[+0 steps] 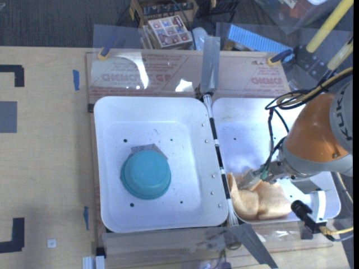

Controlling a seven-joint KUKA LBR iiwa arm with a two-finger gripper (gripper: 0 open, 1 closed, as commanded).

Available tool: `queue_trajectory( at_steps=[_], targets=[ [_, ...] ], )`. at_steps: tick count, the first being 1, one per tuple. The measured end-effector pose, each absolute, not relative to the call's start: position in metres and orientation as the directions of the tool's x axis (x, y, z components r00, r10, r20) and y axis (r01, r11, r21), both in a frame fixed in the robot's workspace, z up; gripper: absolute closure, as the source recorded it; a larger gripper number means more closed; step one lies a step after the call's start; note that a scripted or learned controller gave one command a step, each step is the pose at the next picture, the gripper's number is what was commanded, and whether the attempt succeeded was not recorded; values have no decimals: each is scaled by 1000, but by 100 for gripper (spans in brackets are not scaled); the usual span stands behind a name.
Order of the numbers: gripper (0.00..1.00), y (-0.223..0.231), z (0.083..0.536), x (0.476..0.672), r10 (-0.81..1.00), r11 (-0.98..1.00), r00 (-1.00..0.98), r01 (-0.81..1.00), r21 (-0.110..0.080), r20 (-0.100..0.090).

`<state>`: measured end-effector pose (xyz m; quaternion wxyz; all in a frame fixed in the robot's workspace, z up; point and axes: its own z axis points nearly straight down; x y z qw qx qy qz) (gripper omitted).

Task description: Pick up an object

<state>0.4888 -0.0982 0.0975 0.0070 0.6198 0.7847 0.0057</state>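
1. Worktop (45, 150): pale wood surface carrying two shallow white bins side by side, with black square marks and short strips of blue tape to the left of the left bin

2. Left bin (106, 116): white, square, rounded corners, a few small dark dots on its floor; taken as the landmark for the entries below

3. Bowl (146, 175): teal, round, lying mouth down on the floor of the left bin, toward its near left part; a grey scrap (147, 148) shows at the bowl's far edge, touching it

4. Right bin (241, 122): white, just beside the left bin on its right, the two rims meeting along a dark divider strip

5. Sponge (261, 200): tan, soft, lumpy item in the near part of the right bin, close to the rim shared with the left bin

6. Arm (317, 133): grey with an orange band, reaching in from the right, over the right bin, well apart from the left bin's bowl

7. Claw (259, 175): low over the far edge of the sponge, touching or just above it; whether it is wide, narrow or holding anything cannot be told

8. Clear panel (168, 72): behind the left bin, with red lettering
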Motion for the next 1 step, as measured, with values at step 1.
queue_trajectory(
  at_steps=[1],
  targets=[
    [100,-99,105,490,973,230,-230,973,19,-5]
  ],
)
